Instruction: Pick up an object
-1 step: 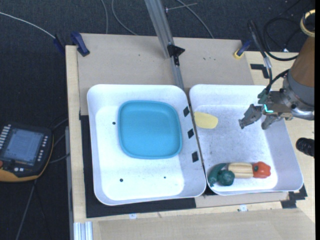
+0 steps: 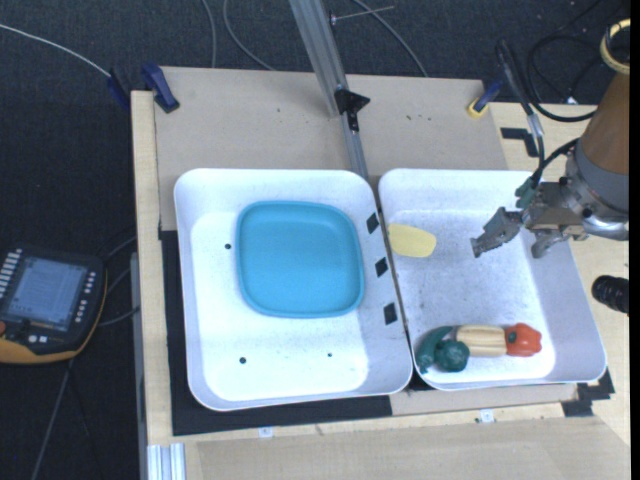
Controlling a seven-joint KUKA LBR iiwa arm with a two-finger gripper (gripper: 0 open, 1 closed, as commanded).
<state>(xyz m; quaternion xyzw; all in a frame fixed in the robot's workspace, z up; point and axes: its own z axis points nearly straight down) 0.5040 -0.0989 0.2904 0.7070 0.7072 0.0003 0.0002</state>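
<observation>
Right bin (image 2: 560, 268), contents: yellow chip-shaped piece (image 2: 412, 240) at the left wall, upper half; green toy vegetable (image 2: 443, 352), tan bread roll (image 2: 482, 340) and red pepper (image 2: 523, 339) in a touching row along the near wall. End effector (image 2: 513, 235): released, fingers spread, nothing between them, over the upper right area, well apart from all items. Left bin (image 2: 200, 298): blue square plate (image 2: 300, 259). Both on the worktop (image 2: 250, 118).

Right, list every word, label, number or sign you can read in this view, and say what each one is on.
No text here can be read.
Handheld control pendant with a lit screen, on the floor left of the bench: the screen content and keys are too small and blurred to read.
Square blue plastic plate and two shallow white bins: they carry no visible markings.
</observation>
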